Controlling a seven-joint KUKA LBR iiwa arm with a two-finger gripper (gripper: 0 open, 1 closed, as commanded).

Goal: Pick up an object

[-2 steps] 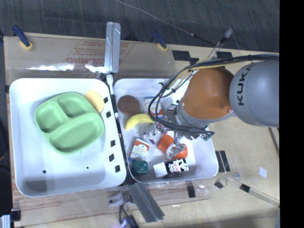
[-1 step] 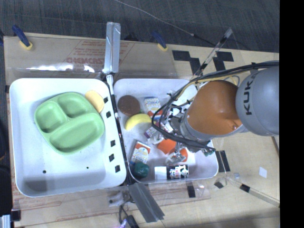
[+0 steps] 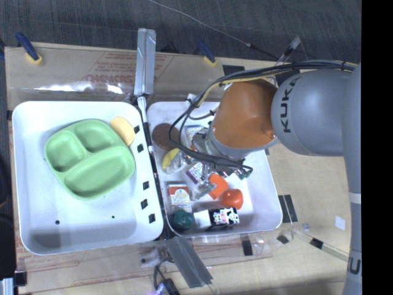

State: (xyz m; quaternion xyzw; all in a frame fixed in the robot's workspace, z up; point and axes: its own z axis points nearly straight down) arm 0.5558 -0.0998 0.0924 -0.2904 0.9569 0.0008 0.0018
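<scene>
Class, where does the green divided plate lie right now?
The green divided plate lies in the left bin, towards its upper half, with a small yellow object touching its upper right rim.

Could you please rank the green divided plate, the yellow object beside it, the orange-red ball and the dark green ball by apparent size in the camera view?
1. green divided plate, by far
2. yellow object
3. orange-red ball
4. dark green ball

The two balls look close; the last ranking is unsure.

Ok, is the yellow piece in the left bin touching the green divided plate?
Touching. The camera view shows the yellow piece pressed against the upper right rim of the green divided plate, with no white gap between them.
</scene>
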